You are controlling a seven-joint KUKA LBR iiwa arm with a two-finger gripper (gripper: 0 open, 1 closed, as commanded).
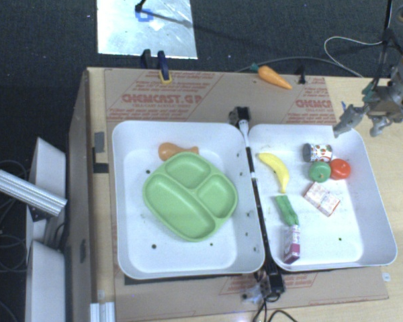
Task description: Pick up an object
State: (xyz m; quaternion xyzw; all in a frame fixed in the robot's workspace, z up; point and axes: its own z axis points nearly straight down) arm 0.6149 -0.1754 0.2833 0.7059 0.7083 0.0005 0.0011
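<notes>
Small can [317,153] in right bin [373,200], below-left of tool [363,118]; tool fingers apparently apart, gripping nothing.

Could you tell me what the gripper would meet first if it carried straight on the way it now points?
Probably the small can; the gripper points down-left toward it, though depth is unclear.

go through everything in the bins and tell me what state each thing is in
green plate: lying tilted in left bin
orange toy: partly under plate
banana: lying flat, right bin
can: on its side
carrot: outside bins
gripper: above right bin's corner, holding nothing
</notes>
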